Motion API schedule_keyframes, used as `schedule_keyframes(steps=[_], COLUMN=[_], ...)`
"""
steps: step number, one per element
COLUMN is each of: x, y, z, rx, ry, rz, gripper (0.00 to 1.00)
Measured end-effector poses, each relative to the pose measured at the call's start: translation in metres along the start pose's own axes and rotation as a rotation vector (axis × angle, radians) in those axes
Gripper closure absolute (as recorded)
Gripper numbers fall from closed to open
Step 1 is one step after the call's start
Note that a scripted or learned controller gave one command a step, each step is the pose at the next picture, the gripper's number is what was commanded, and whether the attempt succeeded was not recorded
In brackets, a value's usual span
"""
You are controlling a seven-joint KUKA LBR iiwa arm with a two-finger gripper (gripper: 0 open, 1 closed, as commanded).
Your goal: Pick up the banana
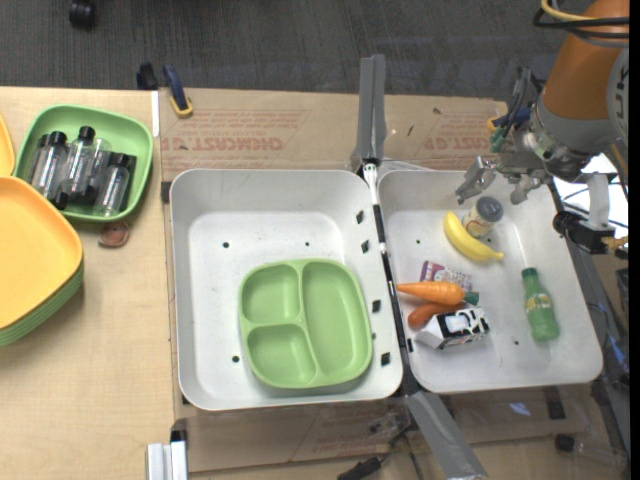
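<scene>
The yellow banana [471,240] lies in the right bin [570,368], in its far half, curving from upper left to lower right. A small jar with a grey lid [487,212] stands touching the banana's far side. My gripper [495,190] hangs just above and behind the jar, over the bin's far edge. It is open, its fingers [469,189] splayed wide with nothing between them. The banana is a short way in front of the fingertips and apart from them.
Nearer in the right bin lie a carrot [433,291], a purple packet [441,271], a white toy car [455,328] and a green bottle [540,306]. The left bin [200,268] holds a green divided plate [303,323]. A green tray of bottles [85,163] and yellow plates [35,263] sit at the left.
</scene>
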State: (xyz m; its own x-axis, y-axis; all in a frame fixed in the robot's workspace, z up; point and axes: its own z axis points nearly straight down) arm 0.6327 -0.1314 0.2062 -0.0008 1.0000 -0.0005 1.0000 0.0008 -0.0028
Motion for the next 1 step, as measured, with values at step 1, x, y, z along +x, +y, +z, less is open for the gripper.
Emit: schedule_keyframes(steps=[1], x=[-0.0189], y=[0.01], z=[0.0865], rx=[-0.003], ry=[-0.001], rz=[-0.063], gripper=[0.0])
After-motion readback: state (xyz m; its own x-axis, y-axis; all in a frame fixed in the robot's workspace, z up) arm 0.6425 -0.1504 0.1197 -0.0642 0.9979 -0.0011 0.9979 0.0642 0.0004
